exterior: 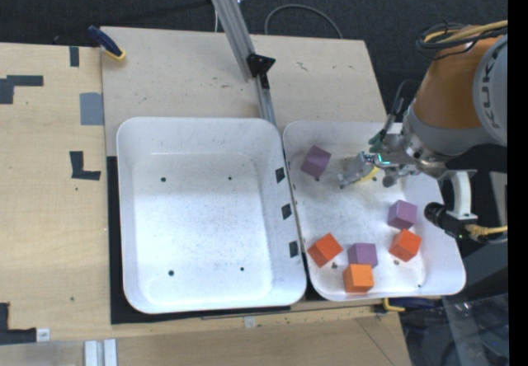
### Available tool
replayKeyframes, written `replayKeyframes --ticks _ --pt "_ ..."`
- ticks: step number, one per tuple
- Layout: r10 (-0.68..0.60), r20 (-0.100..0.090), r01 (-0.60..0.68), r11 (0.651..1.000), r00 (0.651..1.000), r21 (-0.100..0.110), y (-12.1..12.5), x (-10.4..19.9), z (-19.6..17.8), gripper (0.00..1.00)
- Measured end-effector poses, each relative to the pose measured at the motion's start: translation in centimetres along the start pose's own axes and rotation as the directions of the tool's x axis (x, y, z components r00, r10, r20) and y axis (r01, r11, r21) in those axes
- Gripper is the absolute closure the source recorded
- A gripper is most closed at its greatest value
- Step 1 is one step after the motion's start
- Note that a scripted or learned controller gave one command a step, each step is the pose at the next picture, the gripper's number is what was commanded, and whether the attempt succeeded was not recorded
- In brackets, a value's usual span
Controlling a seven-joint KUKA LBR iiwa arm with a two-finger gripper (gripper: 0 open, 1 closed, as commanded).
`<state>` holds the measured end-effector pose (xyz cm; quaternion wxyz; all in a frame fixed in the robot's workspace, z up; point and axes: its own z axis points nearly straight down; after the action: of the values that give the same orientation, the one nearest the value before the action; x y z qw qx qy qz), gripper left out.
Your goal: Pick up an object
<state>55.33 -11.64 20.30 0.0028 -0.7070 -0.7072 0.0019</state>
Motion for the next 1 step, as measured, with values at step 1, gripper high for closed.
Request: replayKeyframes --ticks 1 --pt "-0.002 0.001 0.002 1.0 1.0 -0.005 0.11 -0.01 -0.29 0.0"
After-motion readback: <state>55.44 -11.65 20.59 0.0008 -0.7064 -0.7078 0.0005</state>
